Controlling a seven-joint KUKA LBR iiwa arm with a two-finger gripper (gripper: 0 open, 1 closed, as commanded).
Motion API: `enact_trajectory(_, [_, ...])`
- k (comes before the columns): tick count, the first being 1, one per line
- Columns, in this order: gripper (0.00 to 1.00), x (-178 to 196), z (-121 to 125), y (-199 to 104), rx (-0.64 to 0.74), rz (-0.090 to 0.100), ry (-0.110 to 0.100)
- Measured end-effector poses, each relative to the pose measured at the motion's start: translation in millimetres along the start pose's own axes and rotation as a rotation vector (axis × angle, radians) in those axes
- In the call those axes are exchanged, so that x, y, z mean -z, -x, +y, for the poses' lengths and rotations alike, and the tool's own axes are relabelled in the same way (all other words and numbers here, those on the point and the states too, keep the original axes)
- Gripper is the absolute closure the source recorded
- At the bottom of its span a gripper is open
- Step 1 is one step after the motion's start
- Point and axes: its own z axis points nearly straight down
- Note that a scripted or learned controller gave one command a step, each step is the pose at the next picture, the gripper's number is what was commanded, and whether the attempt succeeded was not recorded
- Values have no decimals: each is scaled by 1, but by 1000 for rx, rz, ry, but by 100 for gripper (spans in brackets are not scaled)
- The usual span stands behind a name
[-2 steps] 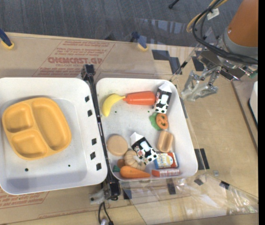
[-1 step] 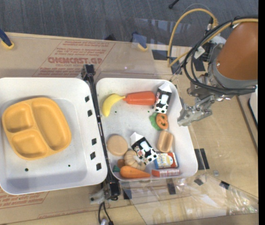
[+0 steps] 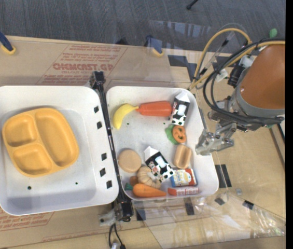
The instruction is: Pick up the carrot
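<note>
Arm [image 3: 263, 79] enters from my right, orange band topmost, grey wrist ring under it. Black and yellow cables loop off wrist toward upper left. Gripper [image 3: 214, 141] hangs below wrist, metallic, angled down and left. I see it low, beside right bin's outer wall, outside bin. Nothing visible between fingers. Finger gap too small and blurred for me to judge. Wrist tilted, not plumb. Rest of arm cut off by frame edge on right.
</note>
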Motion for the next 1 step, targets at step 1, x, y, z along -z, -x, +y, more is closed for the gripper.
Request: enact_trajectory(1, [100, -16, -20, 22, 257, -2, -5])
